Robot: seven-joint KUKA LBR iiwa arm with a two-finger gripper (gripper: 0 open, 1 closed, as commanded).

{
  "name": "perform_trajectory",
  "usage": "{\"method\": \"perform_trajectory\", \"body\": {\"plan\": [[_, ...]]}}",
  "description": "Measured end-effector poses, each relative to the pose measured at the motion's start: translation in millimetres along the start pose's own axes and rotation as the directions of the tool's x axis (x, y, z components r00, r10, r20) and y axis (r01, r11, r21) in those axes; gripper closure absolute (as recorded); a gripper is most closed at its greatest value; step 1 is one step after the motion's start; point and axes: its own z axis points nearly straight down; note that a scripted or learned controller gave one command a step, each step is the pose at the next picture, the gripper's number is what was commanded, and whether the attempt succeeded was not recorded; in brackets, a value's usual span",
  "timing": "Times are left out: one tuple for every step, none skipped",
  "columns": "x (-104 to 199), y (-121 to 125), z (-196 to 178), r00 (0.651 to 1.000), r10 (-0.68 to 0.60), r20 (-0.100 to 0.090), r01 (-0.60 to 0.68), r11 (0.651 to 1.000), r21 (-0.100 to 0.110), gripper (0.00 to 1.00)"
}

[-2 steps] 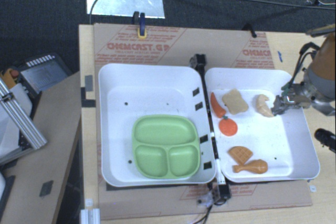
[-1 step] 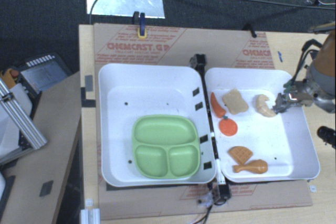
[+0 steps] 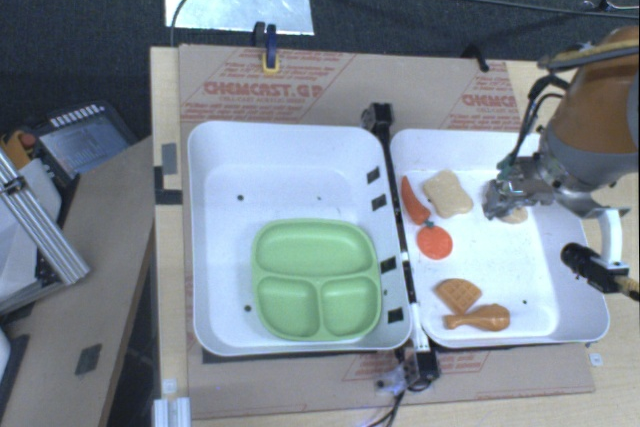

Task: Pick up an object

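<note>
Grey metal two-finger gripper (image 3: pixel 507 199) low over small beige lump (image 3: pixel 514 213) in right white bin (image 3: pixel 575 315) | finger opening, hold: cannot tell | risk: off-centre close pushes lump away

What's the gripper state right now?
Gripper: low in the right bin, over a small pale item; open or closed cannot be told.

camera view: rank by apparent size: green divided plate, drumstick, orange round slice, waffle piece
1. green divided plate, by far
2. drumstick
3. waffle piece and orange round slice: look about alike, not ranking them
</note>
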Motion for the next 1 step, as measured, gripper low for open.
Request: {"method": "perform_trajectory", "body": {"plan": [[63.0, 8.6, -1.6, 1.000, -0.002, -0.001, 0.002, 1.000, 0.000, 1.00]]}}
